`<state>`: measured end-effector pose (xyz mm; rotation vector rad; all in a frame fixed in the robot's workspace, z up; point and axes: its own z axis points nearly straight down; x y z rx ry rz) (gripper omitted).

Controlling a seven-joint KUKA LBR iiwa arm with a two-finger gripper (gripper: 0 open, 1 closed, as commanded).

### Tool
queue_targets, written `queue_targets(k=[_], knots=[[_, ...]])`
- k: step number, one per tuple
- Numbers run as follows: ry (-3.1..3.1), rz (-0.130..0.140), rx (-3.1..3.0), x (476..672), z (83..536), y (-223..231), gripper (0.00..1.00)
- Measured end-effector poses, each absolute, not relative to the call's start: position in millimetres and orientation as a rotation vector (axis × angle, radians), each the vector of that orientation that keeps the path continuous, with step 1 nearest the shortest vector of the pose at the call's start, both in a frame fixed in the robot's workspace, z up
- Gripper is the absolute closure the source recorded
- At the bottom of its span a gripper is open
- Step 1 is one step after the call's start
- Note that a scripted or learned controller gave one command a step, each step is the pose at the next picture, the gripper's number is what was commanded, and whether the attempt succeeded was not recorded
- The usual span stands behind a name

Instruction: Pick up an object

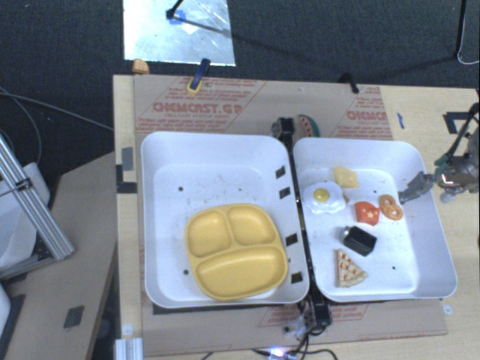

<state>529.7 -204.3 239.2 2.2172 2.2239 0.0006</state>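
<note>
The grey two-finger gripper (415,187) pokes in from the right edge, its dark tip over the right rim of the right-hand shallow white plastic bin (431,253). Whether its fingers are open or closed cannot be told at this size; nothing shows between them.

Just left of the tip lies a small brown pretzel-shaped toy (390,207), near the bin's right wall. Touching it on the left is a red toy, rounded, perhaps a tomato or strawberry (367,213). Further left is a white fried-egg toy with a yellow yolk (323,198), and beyond it, toward the far wall, a pale yellow chunk like cheese (346,177). Nearer the camera sits a small black block (360,240), tilted, and nearest of all a triangular pizza-slice toy with a tan crust and red spots (348,269).

The left-hand shallow white bin (161,201) holds a yellow plastic divided plate with three compartments (236,251), in its near half. Both bins rest on a brown cardboard sheet with red print (247,103).
</note>
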Motion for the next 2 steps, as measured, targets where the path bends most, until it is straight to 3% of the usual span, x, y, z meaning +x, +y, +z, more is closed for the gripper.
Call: queue_targets(k=[1,2], knots=[[2.218,0.006,2.215,495.1,99.2,-107.1,0.0],[2.219,0.003,2.218,523.4,84.2,-134.0,0.0]])
